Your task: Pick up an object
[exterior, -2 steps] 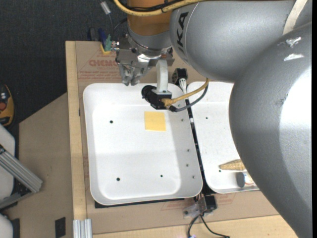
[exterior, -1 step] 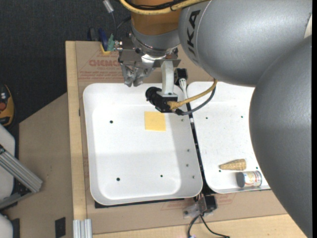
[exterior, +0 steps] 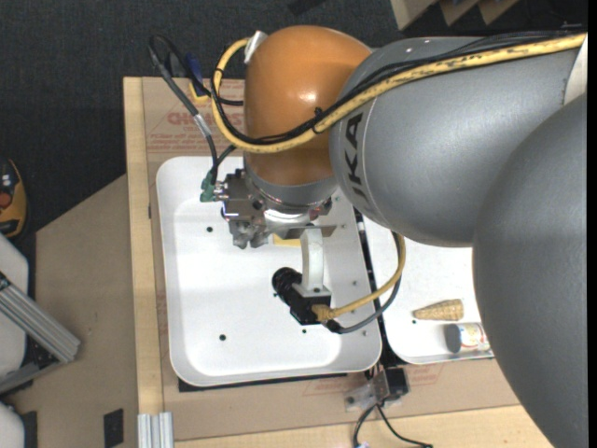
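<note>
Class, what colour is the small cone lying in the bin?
Tan cone; camera view shows it best.

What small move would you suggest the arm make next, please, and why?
Probably shift the gripper toward the right bin: it hangs above plain white floor in the left bin, while a tan cone and a small tube lie in the right one.
</note>
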### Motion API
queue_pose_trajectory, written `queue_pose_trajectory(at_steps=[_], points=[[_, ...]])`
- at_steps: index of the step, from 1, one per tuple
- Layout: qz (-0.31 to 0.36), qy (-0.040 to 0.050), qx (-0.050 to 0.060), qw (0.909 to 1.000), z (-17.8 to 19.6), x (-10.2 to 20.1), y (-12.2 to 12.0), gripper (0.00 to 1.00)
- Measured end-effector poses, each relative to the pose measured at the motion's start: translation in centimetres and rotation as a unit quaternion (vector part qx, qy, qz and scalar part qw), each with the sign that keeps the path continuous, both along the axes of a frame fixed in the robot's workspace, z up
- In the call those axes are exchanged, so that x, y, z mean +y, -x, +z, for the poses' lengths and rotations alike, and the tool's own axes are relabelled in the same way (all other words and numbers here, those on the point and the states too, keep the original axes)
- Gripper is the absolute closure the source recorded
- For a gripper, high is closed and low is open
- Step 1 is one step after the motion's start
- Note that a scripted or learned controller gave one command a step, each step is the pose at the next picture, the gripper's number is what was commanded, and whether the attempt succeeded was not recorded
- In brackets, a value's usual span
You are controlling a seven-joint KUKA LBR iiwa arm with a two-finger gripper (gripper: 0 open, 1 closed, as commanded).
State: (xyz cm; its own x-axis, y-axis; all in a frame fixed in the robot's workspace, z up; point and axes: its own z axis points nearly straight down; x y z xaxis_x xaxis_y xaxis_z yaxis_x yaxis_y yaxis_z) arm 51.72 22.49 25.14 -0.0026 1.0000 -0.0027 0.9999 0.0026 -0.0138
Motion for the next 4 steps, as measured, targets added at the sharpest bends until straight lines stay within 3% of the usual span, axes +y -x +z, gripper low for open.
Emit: queue_pose_trajectory(at_steps=[1,2,3,4], points=[[-0.001,-0.0038,-0.013,0.9999,10.6,-0.1,-2.0,1.0],[-0.002,-0.0002,-0.002,1.0,4.2,-0.1,2.5,1.0],[0.0,-0.0056,-0.017,0.9998,24.9,-0.1,-1.2,1.0],[-0.002,0.0018,0.001,1.0,4.3,-0.1,-0.1,1.0]])
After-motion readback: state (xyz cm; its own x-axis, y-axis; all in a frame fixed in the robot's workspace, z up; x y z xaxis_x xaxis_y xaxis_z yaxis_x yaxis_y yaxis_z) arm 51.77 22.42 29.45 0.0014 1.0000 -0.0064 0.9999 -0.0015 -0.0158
